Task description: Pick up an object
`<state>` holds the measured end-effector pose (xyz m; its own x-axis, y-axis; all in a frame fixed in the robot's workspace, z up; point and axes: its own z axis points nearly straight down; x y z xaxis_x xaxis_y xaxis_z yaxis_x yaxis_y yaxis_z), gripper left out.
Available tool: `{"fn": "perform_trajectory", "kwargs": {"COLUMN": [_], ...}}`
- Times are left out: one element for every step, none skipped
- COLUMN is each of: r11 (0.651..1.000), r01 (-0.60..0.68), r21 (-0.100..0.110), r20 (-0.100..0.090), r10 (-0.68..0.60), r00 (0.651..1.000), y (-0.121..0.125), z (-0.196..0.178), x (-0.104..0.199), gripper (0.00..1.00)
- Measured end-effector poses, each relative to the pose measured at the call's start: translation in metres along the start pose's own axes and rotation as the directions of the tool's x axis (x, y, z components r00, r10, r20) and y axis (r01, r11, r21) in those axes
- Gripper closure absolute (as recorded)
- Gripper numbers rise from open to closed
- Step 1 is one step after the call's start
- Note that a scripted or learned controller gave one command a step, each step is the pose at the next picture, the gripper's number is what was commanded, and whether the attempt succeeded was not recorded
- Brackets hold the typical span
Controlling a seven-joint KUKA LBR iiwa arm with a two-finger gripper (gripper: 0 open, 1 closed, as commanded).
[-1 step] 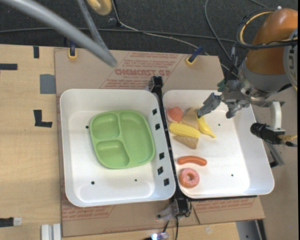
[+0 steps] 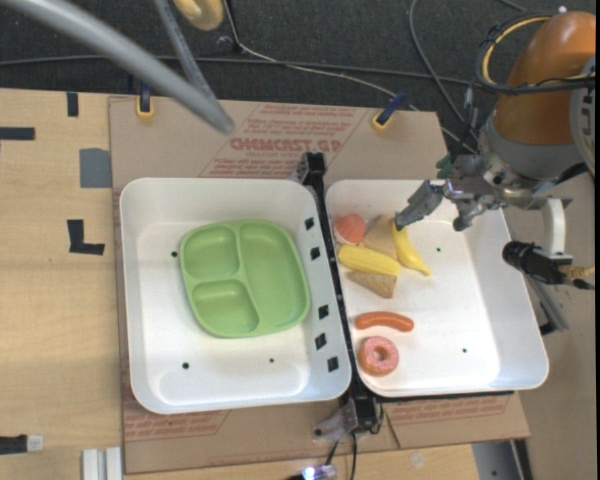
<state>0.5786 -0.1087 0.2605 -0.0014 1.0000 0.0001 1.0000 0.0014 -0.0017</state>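
Toy food [image 2: 380, 268] in right bin [image 2: 500, 368], cardboard-topped bench [image 2: 280, 138], dark floor beyond.

Right bin contents: two yellow bananas, one [image 2: 368, 260] lying nearly level mid-left, one [image 2: 410, 250] slanted just right of it; tan bread wedge [image 2: 379, 282] touching under the first; orange-red round fruit [image 2: 351, 228] at upper left; orange hot dog [image 2: 383, 321]; pink doughnut [image 2: 379, 355] below it, flat.
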Motion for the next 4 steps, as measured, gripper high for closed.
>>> {"fn": "perform_trajectory", "kwargs": {"r11": [1.000, 1.000, 1.000, 1.000], "r01": [0.000, -0.001, 0.000, 0.000], "r21": [0.006, 0.006, -0.001, -0.004], "r20": [0.000, 0.000, 0.002, 0.002], "r10": [0.000, 0.001, 0.000, 0.000], "r00": [1.000, 1.000, 1.000, 1.000], "y": [-0.001, -0.009, -0.009, -0.008], "z": [0.065, 0.127, 0.178, 0.165], "x": [0.003, 0.001, 0.002, 0.002], "gripper": [0.00, 0.00, 0.00, 1.00]}}
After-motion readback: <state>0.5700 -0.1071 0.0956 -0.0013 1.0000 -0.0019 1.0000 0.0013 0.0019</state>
